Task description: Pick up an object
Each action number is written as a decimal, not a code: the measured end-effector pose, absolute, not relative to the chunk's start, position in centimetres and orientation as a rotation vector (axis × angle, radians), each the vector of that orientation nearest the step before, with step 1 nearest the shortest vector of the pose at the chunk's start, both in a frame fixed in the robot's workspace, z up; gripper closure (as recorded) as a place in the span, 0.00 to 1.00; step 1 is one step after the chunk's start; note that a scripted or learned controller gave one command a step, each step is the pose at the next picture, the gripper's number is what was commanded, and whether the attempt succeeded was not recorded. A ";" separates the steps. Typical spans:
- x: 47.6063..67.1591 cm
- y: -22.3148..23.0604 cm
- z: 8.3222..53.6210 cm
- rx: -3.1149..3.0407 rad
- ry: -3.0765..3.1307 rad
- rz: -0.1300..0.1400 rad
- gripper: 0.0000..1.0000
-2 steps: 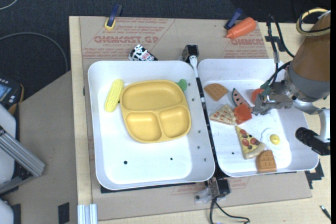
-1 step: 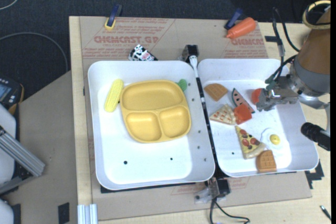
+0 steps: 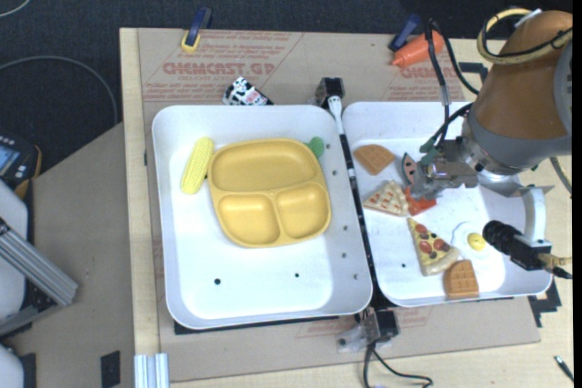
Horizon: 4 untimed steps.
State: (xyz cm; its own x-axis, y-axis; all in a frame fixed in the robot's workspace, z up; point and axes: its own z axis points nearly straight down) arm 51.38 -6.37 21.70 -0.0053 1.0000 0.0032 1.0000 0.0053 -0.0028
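A red toy piece (image 3: 420,205) lies in the right bin (image 3: 509,286), touching the waffle wedge (image 3: 387,198). The gripper (image 3: 420,180) sits low right over it, probably lined up for a grab; whether it is gripping anything I cannot tell. Nearer lies a pizza slice (image 3: 431,245); the left bin (image 3: 182,268) holds a yellow divided tray (image 3: 266,190) and corn cob (image 3: 196,164).

Red print on the brown cardboard sheet (image 3: 273,59) lying on the desk, behind the left bin: large letters read "CHEMCAST GP", partly cut off by the bin's rim. A smaller red line above it is too fine to read. More red print on the cardboard behind the right bin, illegible. No other readable text.
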 end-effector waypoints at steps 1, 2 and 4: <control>51.2 -3.4 23.0 -2.218 -2.227 -0.004 1.00; 53.0 -3.8 22.7 -2.221 -2.225 -0.002 1.00; 52.0 -3.5 23.6 -2.224 -2.223 -0.003 1.00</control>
